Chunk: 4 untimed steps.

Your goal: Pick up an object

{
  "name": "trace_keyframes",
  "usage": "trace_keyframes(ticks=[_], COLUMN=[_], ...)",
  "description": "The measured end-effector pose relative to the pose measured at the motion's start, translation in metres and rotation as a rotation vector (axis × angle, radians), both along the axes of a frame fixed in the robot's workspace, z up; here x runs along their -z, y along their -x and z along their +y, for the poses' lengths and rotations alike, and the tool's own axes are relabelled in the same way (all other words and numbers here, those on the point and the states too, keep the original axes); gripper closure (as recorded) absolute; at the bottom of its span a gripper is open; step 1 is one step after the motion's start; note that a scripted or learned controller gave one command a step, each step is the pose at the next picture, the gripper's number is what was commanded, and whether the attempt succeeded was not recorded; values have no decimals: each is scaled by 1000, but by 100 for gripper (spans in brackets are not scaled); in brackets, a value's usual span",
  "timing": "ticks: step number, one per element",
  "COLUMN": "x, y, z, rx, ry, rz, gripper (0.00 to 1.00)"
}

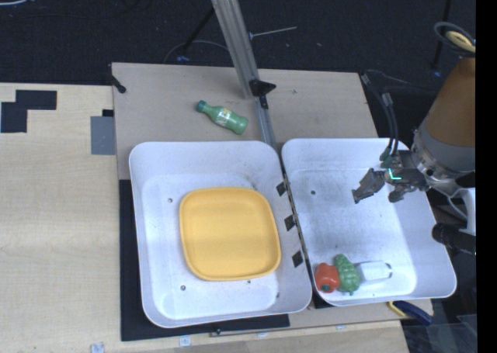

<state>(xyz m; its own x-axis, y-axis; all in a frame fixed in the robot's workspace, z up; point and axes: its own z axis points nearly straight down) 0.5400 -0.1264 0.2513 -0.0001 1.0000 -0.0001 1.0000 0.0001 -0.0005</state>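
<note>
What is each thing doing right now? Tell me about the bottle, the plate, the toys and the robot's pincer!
Green bottle: lying on its side on the bench, outside the bins.
Yellow plate: flat in the left bin.
Red and green toys: resting in the right bin's near corner.
Pincer: open, holding nothing, above the right bin.

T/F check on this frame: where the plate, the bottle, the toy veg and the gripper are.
1. The yellow plate lies in the left bin. True.
2. The green bottle lies in the right bin. False: it lies on the bench behind the bins.
3. The red and green toy vegetables sit near the right bin's front edge. True.
4. The gripper holds the plate. False: it hangs over the right bin, nothing between its fingers.
</note>
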Motion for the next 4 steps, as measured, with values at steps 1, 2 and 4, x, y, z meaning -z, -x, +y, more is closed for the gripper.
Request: trace_keyframes(ticks=[1, 2, 4], x=[0, 43, 157], y=[0, -1, -1], z=[0, 0, 6], rx=[0, -1, 0], ry=[0, -1, -1], rz=[0, 4, 4], gripper=[0, 0, 0])
